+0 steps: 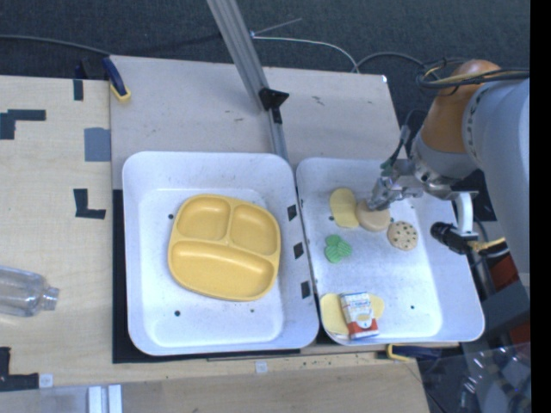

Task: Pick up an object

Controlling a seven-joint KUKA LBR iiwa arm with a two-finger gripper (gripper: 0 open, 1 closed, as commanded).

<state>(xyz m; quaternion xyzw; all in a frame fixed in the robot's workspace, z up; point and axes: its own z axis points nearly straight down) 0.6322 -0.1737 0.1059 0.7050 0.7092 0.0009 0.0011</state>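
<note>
The right bin (pixel 430 304) holds several small items. A pale yellow piece (pixel 343 206) lies at its upper left, with a tan round piece (pixel 374 221) beside it. A speckled cookie (pixel 402 235) sits to their right, a green leafy piece (pixel 337 249) below them, and a small carton (pixel 359 314) on a yellow piece near the front edge. My gripper (pixel 380 198) reaches down from the right and sits right over the tan round piece, touching or nearly touching it. The arm hides how its fingers stand.
The left bin (pixel 146 299) holds a yellow divided plate (pixel 225 246). A metal pole (pixel 244 46) slants across the back of the bench. A clear plastic bottle (pixel 21 291) lies at the far left on the wooden surface.
</note>
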